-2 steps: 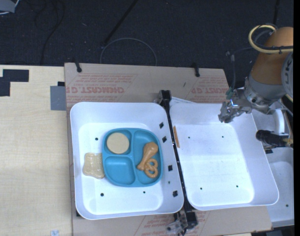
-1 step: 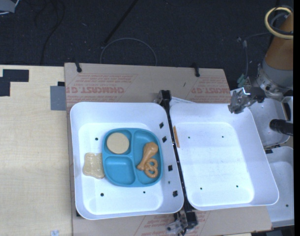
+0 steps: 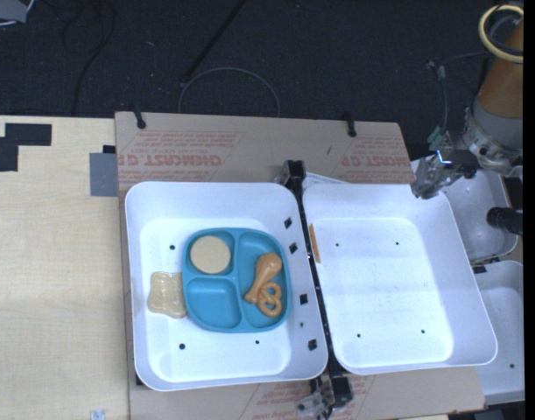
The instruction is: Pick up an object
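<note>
While hand (image 3: 427, 182) hovers right, blue tray (image 3: 235, 278) lies far left.

You can make out red printed lettering on the cardboard sheet (image 3: 249, 151) under the bins. It runs upside down from this camera, in two patches along the far edge, and more shows at the near edge. The letters are too small and faint to read with certainty. No other text is legible.
</note>
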Motion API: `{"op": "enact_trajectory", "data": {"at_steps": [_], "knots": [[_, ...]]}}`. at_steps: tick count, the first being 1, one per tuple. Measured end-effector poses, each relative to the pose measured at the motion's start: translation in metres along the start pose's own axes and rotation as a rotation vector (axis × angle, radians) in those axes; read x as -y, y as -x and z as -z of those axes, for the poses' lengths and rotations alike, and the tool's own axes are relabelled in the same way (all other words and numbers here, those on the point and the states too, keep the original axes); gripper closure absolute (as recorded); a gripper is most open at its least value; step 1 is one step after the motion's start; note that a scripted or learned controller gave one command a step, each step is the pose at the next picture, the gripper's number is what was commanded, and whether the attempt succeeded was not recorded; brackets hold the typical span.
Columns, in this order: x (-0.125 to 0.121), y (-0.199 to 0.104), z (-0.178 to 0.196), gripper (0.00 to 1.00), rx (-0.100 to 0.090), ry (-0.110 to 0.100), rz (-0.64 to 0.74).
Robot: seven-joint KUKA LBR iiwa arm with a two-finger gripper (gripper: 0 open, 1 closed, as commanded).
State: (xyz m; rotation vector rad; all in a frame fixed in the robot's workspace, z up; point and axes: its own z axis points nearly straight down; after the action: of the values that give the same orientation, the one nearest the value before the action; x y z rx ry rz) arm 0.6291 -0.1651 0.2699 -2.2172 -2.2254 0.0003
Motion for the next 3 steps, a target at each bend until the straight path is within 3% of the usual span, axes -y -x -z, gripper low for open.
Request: {"op": "enact_trajectory", "data": {"at_steps": [1,3], "knots": [[0.025,-0.038,-0.008,1.00,-0.002,-0.005,-0.001],[0.063,-0.146,-0.031,1.00,-0.002,-0.007,-0.001]]}}
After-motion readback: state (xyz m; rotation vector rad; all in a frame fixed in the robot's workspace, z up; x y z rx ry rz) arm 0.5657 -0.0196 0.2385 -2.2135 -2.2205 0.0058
